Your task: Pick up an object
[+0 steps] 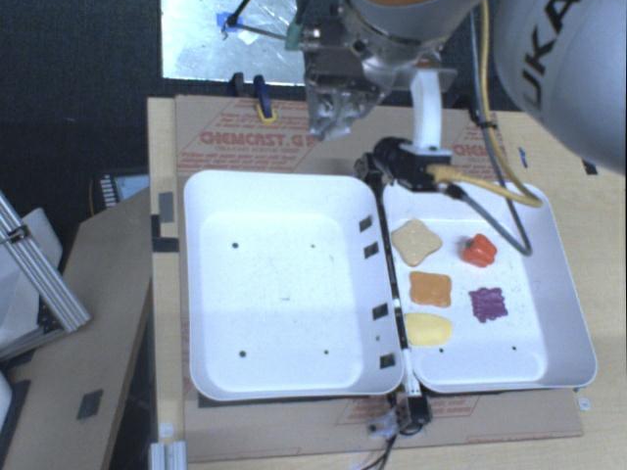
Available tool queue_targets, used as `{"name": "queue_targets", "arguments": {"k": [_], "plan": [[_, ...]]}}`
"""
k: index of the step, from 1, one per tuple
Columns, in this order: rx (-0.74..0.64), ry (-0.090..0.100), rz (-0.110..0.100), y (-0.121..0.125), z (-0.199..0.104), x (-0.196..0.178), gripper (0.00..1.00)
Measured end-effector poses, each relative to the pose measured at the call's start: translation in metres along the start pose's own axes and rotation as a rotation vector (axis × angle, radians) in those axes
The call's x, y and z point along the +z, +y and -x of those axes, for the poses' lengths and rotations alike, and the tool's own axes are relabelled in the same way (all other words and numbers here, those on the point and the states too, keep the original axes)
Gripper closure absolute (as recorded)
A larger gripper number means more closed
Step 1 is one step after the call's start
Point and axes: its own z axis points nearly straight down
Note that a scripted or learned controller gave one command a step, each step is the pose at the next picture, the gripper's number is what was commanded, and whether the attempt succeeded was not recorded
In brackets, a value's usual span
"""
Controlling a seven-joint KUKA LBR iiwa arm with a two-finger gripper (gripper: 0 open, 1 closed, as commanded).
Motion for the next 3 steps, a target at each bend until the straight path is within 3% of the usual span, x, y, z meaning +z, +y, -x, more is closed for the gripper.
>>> {"name": "queue_targets", "arguments": {"k": [1,2,3], "plan": [[0.000,0.000,0.000,-0.002,0.002,-0.012,1.00],[0.011,-0.005,-0.013,-0.026,0.067,0.072,1.00],[0.014,-0.003,-0.003,-0.078,0.152,0.068,1.00]]}}
